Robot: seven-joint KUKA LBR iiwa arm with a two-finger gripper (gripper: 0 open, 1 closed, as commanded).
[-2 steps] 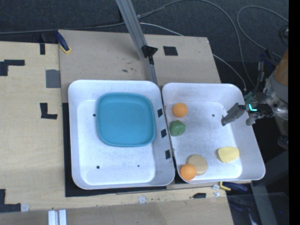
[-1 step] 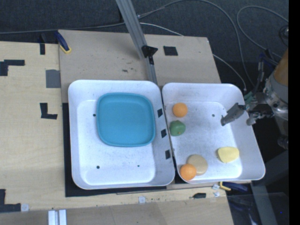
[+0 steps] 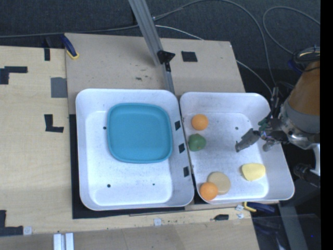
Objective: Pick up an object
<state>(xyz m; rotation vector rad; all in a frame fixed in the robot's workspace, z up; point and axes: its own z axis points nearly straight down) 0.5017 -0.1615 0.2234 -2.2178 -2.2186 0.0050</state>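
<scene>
The right bin [image 3: 229, 102] holds an orange ball [image 3: 199, 122], a green ball [image 3: 196, 142], a beige round piece [image 3: 220, 181], a second orange ball [image 3: 208, 191] touching it, and a yellow piece [image 3: 253, 171]. My gripper [image 3: 254, 145] hangs over the right side of this bin, just above the yellow piece. Its fingers [image 3: 243, 142] are spread, open, with nothing between them.
A square blue plate [image 3: 139, 132] lies in the left bin [image 3: 88, 139]. A grey metal pole [image 3: 151, 30] slants down to the back edge between the bins. Cables run across the dark floor behind the bench.
</scene>
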